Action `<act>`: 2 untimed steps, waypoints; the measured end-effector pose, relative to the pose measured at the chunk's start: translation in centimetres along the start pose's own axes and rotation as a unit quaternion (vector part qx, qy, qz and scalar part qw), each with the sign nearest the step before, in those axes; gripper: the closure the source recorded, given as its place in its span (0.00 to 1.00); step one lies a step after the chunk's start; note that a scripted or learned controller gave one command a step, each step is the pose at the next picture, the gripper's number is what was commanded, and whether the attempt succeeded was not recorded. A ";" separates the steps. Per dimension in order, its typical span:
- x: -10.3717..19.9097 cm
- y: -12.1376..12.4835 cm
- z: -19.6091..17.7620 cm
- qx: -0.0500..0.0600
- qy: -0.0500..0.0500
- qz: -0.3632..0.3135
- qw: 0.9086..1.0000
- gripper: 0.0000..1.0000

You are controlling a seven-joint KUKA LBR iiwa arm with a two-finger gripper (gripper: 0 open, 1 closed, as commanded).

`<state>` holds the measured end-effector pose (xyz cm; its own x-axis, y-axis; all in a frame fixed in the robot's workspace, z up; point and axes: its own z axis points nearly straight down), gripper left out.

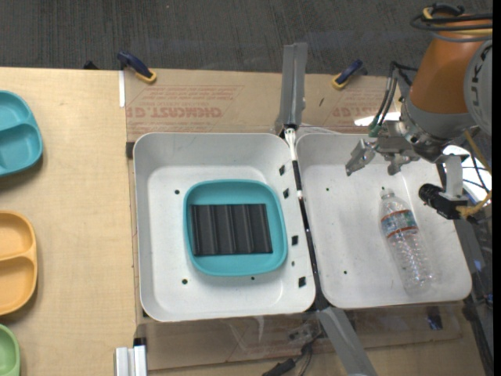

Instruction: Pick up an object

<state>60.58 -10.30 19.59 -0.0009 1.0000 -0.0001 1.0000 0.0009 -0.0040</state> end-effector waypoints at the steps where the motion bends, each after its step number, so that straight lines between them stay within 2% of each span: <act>1: -8.6 0.0 3.6 0.000 0.000 -0.043 0.999 0.00; 2: -10.2 -3.2 10.5 -0.001 0.000 -0.061 0.998 0.00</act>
<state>57.34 -20.48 9.10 -0.1234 0.9924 0.0005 0.9924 0.1234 -0.0020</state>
